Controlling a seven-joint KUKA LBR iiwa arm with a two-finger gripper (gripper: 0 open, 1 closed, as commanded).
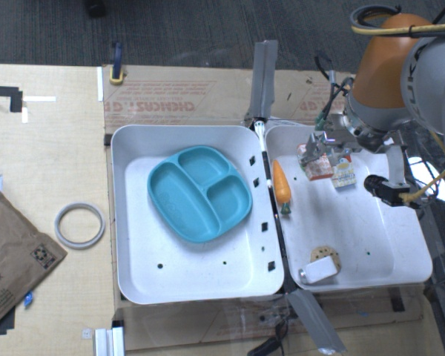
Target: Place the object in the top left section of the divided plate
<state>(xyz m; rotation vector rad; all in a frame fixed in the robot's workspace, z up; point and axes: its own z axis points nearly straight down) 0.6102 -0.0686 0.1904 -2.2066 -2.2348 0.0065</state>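
Dark carpet behind a pale wood table (44, 147) carrying two glossy white bins. I see one smooth teal three-section plastic plate (200, 193) in the left bin (133, 273). Right bin (400, 265): one tapered orange carrot (281, 184), one white block (320, 271). Pincer (325, 159) sits low at that bin's back; can't tell its opening.

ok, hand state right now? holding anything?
Hand: cannot tell whether it is open, closed or holding anything. It sits low over the right bin, at a small packet near the bin's back wall.
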